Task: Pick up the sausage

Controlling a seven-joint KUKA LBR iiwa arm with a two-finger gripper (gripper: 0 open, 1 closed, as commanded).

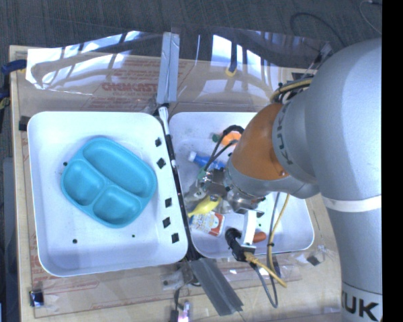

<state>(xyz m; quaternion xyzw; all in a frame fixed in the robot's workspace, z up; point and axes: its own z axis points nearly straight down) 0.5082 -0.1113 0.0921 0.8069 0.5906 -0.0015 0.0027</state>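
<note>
the sausage (258,236) peeks out reddish just right of the yellow packet (205,206), under the wrist. expect it light, smooth, prone to roll; grip it across the middle. you can't tell the gripper's (211,192) state.

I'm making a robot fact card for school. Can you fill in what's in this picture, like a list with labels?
Robot: grey arm with an orange band, reaching down into the right bin
Left bin: blue divided plate
Right bin: a jumble of small toys, partly hidden under the arm
Toys I can make out: something yellow, something blue, an orange-and-green piece, a reddish piece
Sausage: cannot tell which item it is
Gripper: hidden among the toys
</note>
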